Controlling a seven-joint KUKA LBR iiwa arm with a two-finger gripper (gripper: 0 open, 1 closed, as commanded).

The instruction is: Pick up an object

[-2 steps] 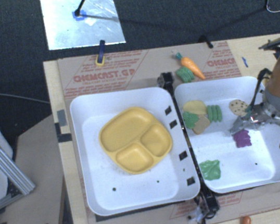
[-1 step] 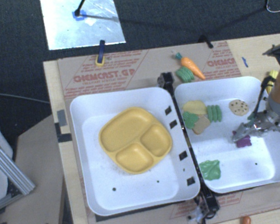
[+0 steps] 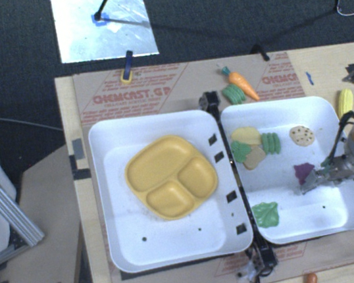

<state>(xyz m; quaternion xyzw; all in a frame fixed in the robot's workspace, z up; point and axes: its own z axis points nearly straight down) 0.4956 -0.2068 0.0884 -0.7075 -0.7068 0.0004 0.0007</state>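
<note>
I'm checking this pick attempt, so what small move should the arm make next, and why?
Probably ease the gripper slightly left and down onto the purple piece, since its tip sits right beside that piece in the right bin, with nothing visibly held.

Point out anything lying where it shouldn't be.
A toy carrot and a green piece lie on the cardboard behind the right bin, outside it. A corn cob sits beyond that bin's right rim.
</note>
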